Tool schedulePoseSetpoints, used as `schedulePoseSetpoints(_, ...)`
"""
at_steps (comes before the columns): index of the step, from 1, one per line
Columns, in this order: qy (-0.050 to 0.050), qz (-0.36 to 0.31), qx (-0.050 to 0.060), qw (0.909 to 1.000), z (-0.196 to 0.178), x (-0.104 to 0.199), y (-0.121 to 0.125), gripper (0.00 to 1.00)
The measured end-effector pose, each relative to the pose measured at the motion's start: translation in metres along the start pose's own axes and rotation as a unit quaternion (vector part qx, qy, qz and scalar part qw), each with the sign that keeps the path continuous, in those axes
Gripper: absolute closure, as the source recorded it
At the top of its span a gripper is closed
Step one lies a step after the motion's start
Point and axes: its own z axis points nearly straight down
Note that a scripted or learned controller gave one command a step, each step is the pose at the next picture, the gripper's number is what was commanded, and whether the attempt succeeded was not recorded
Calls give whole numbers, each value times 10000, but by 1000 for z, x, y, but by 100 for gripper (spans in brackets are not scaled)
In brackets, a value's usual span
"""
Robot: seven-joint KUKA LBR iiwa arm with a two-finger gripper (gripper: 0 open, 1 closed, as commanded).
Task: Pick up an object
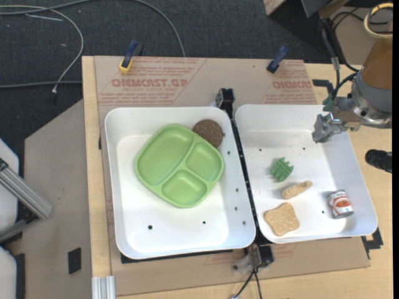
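we're looking down on both bins and the pick hasn't happened yet, as far as we can judge. our gripper [323, 129] hangs over the upper right part of the right bin [268, 118], and nothing sits between its fingers; whether the jaws stand wide or narrow, we cannot tell from this angle. the candidates lie lower in that bin: a green leafy toy [282, 169], a tan piece [295, 190] just below it, a slice of toast [282, 219] near the front wall, and a small red-and-white can [340, 204] to the right. over in the left bin [124, 229], a green divided plate [179, 166] rests with a brown patty [207, 130] at its edge. everything's left to do: choose, descend, close, lift.
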Motion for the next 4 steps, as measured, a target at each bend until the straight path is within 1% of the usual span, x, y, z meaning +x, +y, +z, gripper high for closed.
schedulePoseSetpoints(1, 24, -18, 46, 10000, 11, 52, -3, 100)
schedulePoseSetpoints(2, 23, -18, 44, 10000, 14, 99, 1, 100)
schedulePoseSetpoints(3, 25, -21, 53, 10000, 24, 152, 0, 100)
schedulePoseSetpoints(4, 18, -21, 38, 10000, 31, 204, 4, 100)
